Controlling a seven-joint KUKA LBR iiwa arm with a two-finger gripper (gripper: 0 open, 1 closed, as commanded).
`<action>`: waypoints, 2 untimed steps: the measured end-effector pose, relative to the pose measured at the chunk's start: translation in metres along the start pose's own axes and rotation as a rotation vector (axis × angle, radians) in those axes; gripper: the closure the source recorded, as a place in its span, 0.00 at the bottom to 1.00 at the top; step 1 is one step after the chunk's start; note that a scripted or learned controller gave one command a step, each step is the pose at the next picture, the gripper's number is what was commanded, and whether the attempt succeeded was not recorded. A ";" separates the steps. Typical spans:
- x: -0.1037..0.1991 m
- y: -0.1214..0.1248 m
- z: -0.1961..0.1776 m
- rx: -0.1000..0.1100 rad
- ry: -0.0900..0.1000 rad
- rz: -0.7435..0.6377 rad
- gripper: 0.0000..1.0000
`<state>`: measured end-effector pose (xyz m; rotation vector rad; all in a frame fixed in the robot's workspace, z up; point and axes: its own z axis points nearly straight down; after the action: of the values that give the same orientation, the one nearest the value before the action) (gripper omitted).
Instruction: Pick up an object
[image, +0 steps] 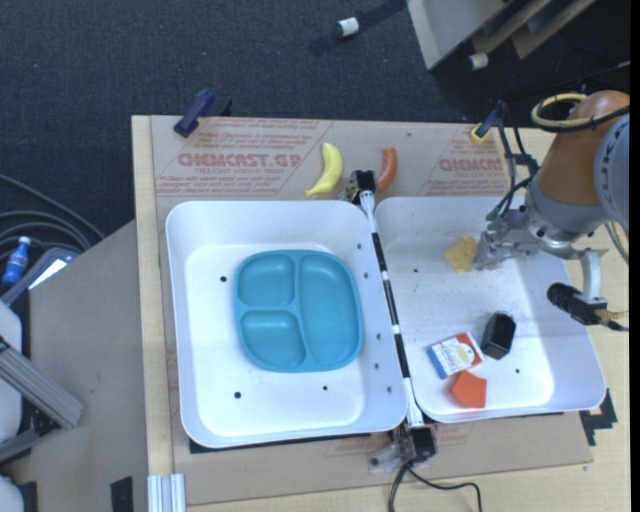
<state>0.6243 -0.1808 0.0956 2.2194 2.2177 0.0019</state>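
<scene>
Where gripper (487, 250) hangs, yellow piece (461, 254) touching

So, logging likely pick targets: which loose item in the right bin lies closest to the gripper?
The pale yellow chunk, right beside the gripper; the black block, printed card and orange wedge lie nearer the front.

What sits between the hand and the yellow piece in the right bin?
Nothing visible. The hand is right beside the yellow piece near the back of the right bin. The black object, small box and orange block lie toward the bin's front, off that line.
</scene>
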 end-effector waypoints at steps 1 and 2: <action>0.000 0.000 0.000 0.000 0.000 0.000 0.00; 0.045 0.041 0.011 0.002 0.003 -0.002 0.00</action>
<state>0.6649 -0.1361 0.0849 2.2198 2.2221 0.0026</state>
